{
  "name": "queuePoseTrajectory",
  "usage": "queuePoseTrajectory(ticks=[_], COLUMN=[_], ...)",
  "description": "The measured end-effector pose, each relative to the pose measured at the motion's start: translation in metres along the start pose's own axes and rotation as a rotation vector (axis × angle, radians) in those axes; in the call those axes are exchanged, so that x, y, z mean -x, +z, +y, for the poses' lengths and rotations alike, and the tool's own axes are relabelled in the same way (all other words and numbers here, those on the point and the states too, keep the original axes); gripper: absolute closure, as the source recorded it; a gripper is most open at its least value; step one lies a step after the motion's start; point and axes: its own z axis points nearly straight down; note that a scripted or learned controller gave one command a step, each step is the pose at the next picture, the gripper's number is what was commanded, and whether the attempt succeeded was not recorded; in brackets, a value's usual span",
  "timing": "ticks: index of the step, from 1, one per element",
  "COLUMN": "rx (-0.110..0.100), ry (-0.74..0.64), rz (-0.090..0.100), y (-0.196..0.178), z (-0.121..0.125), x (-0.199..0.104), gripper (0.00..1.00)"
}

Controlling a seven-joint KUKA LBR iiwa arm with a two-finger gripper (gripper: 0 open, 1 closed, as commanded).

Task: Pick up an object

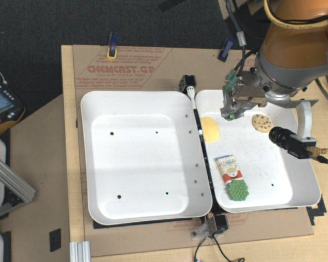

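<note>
Nearest us in the right bin (303, 192): green studded ball (238, 190) touching a red-white carton (228, 168). Further back, yellow disc (210, 129) by the divider, cookie (261, 123) w/ chips. Hand (230, 113) hovers betw. them; can't tell its state.

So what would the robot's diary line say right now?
hand: above right bin, back left | nearest: yellow item | cookie, carton, green ball: untouched

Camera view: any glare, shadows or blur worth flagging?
Camera view: even light; soft shadow across the left bin floor, no harsh glare; the claw looks slightly soft against the right bin; yellow object, cookie and green ball read clearly.
</note>
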Motion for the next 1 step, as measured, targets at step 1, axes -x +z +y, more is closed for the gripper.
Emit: queuePoseTrajectory(ticks=[1], rx=[-0.012], ry=[0.0], rz=[0.0], y=[0.0016], z=[-0.0291], x=[-0.0581], gripper=[1.0])
